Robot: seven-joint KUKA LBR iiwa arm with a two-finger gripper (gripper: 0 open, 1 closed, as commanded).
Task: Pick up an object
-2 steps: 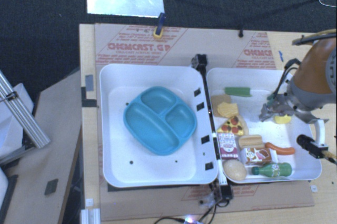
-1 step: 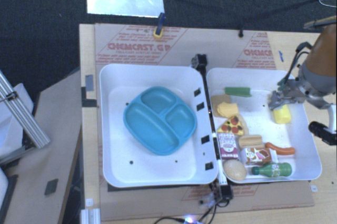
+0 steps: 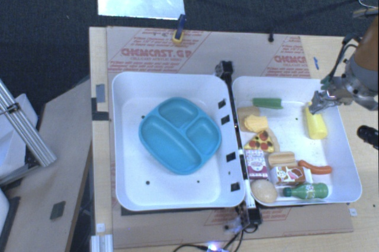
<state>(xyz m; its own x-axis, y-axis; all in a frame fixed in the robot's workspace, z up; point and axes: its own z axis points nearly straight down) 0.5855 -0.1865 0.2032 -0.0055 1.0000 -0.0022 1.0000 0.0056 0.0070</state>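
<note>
Claw (image 3: 323, 100) over far-right corner of right bin (image 3: 349, 153), just above yellow block (image 3: 316, 125).

Can't tell whether claw is apart or together; nothing visibly clamped. Block lying near right wall, far end touching or just under claw. Likely target, though unconfirmed. Risks: block close to wall, so one side could clip the rim on descent; off-centre contact at block's far end could tip or skid it instead of gripping. Rest of clutter sits left and near: green stick (image 3: 267, 103), pizza slice (image 3: 260, 142), hot dog (image 3: 282, 158), bottle (image 3: 305, 191). Well apart from block, so little snag risk. Blue plate (image 3: 179, 135) alone in left bin (image 3: 127, 144).
</note>
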